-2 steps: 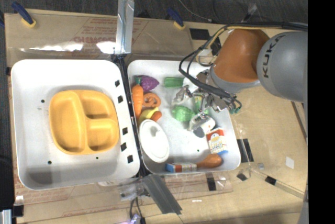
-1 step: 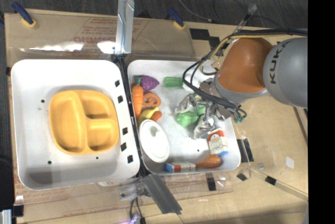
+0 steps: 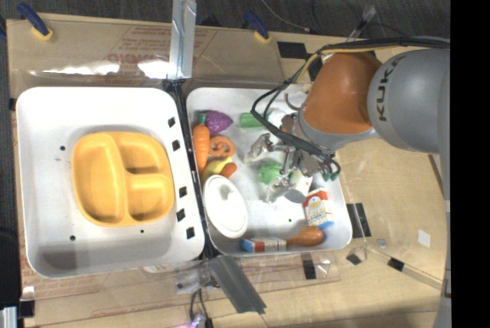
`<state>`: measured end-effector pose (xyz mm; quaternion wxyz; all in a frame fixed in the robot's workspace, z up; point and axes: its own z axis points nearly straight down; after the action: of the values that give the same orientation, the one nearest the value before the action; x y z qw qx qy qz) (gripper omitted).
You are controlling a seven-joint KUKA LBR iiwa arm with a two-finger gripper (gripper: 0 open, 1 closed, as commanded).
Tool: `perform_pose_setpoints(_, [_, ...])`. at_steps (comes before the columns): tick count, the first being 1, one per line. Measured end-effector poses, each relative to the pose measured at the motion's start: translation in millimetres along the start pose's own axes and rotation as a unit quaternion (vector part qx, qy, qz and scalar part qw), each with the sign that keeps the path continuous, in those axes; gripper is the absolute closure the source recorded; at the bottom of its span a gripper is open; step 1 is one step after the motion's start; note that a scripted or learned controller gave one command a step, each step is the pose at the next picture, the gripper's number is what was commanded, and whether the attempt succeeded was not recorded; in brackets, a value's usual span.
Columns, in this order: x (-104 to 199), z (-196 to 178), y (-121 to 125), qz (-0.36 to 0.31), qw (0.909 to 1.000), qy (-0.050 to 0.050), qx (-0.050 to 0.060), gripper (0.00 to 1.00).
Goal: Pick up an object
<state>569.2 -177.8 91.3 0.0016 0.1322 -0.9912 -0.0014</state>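
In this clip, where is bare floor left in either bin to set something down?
Left bin: bare strips ring the yellow tray, widest along the near edge. Right bin: crowded; the carrot, white bowl and bottle leave one small patch between bowl and bottle.

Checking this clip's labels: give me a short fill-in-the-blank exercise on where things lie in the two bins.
1. The yellow divided tray lies in the ____ bin.
2. The carrot lies along the right bin's ____ wall.
3. The white lid is ____ in shape.
4. The gripper hangs over the ____ bin.

Missing words: left; left; round; right
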Motion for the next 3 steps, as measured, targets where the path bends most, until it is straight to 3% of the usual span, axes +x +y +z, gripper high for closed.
perform_pose_setpoints(1, [-45.3, -10.8, -31.7, -0.093, 0.9957, -0.004, 0.003, 0.00])
perform_pose_setpoints(2, [13.3, -14.7, -25.9, -0.114, 0.9935, -0.002, -0.001, 0.00])
perform_pose_setpoints(3, [13.1, -14.8, -26.1, -0.114, 0.9935, -0.003, 0.000, 0.00])
